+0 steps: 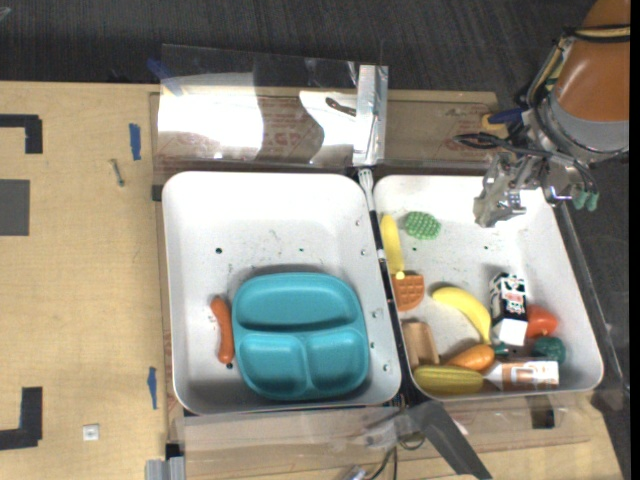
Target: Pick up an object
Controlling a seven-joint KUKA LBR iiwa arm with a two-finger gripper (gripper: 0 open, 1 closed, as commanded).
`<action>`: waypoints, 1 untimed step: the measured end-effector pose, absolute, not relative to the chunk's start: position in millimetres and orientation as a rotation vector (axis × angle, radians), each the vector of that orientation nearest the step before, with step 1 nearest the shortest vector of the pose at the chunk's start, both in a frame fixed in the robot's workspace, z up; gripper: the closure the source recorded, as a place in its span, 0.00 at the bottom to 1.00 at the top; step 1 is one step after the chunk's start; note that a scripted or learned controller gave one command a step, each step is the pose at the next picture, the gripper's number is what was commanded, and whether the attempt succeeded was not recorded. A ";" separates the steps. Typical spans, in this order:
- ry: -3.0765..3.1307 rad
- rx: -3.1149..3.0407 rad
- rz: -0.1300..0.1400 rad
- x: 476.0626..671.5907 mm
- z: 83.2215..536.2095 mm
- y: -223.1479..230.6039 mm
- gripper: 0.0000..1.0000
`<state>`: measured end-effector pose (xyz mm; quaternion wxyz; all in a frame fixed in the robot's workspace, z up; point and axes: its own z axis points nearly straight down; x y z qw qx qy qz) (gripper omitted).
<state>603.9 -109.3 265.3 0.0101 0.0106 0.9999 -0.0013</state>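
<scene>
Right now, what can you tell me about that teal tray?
The teal tray looks like smooth plastic with rounded corners: one long compartment at the far side, two smaller ones nearer the camera. It lies flat, open side up, in the left bin, toward its near edge. An orange sausage-like toy lies along its left side.

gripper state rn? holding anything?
Gripper: over the right bin's back corner, nothing between its fingers; open or shut cannot be told.

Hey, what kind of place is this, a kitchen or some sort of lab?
Probably a robot grasping test bench, not a kitchen: two white bins side by side, toy food like a plastic banana, and an arm's end effector above the right bin.
</scene>
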 end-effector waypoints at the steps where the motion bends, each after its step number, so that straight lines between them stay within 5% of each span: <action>1: 3.129 0.082 -0.001 663.7 298.7 -128.8 1.00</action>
